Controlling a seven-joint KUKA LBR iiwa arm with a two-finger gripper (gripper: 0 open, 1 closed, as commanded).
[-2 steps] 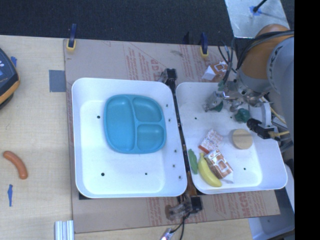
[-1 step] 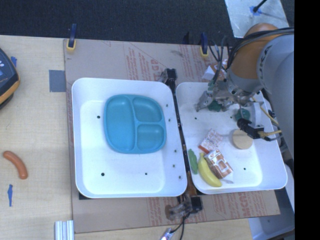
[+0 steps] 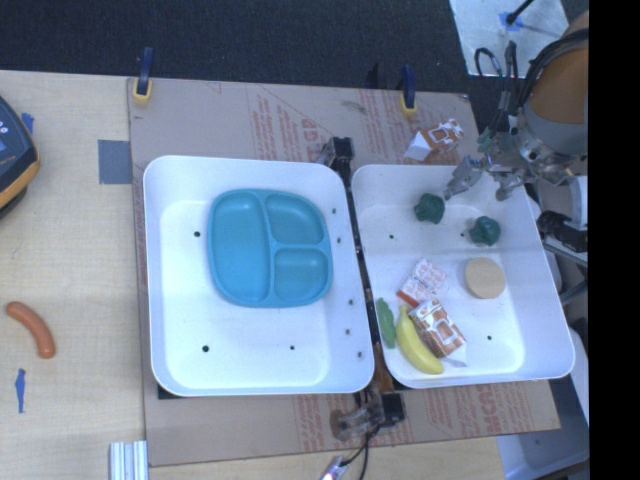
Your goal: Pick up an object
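Note:
My gripper (image 3: 484, 180) hangs over the far edge of the right bin (image 3: 545, 363), its two fingers spread open with nothing between them. Just in front of it lie two dark green lumps, one (image 3: 430, 208) to the left and one (image 3: 485, 230) nearer the middle. Further forward sit a round tan disc (image 3: 486, 278), two red-and-white snack packets (image 3: 424, 282) (image 3: 438, 328), a yellow banana (image 3: 415, 343) and a small green piece (image 3: 386, 320). The grey arm with its orange band (image 3: 560, 78) comes in from the upper right.
The left bin (image 3: 175, 358) holds a blue divided plate (image 3: 270, 248). Another snack packet (image 3: 438, 140) lies on the cardboard behind the right bin. A sausage (image 3: 32, 328) rests on the bench at the far left, near a dark device (image 3: 12, 153).

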